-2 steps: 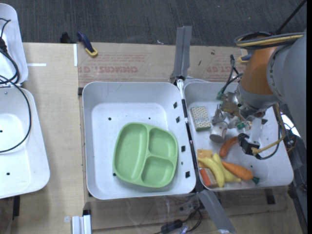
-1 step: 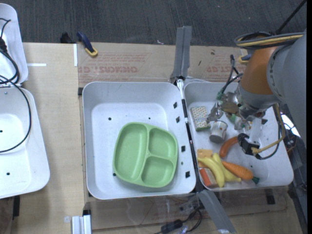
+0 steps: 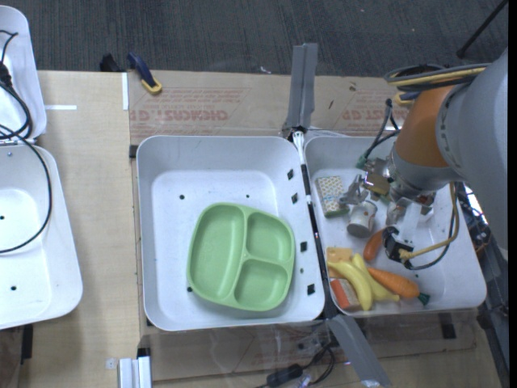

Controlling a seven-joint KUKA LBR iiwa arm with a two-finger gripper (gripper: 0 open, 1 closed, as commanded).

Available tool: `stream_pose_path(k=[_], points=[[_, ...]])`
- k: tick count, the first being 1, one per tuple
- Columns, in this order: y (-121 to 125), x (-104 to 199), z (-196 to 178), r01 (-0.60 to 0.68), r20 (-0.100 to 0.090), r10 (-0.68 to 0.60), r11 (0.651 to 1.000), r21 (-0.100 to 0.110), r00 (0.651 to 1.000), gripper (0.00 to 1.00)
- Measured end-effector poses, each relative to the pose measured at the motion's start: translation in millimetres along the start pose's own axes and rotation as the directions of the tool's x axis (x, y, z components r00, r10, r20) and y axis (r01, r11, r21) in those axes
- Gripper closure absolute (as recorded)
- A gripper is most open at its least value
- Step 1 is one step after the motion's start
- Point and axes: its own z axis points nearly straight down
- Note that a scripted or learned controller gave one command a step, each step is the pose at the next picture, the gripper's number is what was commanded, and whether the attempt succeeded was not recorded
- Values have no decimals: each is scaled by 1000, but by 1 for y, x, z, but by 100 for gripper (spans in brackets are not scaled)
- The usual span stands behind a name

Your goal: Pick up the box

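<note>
Nearest me, at the near edge of the right bin (image 3: 460, 293), lie two smooth curved bananas (image 3: 355, 277) and a tapered orange carrot (image 3: 394, 281), with a second small carrot (image 3: 371, 245) just behind. My hand (image 3: 363, 204) hangs low over this bin, beside a dull grey cylinder (image 3: 359, 221); I cannot tell whether it is released or clenched. The box (image 3: 329, 194), flat, rectangular, with a dotted pale face, rests on the bin floor just left of the hand, by the left wall. I judge the pick not yet done: nothing shows it lifted. In the left bin (image 3: 161, 217) sits a matte green divided plate (image 3: 241, 256).
</note>
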Motion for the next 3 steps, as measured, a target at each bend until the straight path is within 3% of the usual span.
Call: stream_pose_path(k=[1, 2, 3], points=[[2, 0, -10, 2, -1, -2, 1000, -5, 1000, 100], [-74, 32, -132, -207, 7, 207, 978, 3, 978, 100], [-69, 35, -166, -397, 9, 397, 918, 1, 918, 100]])
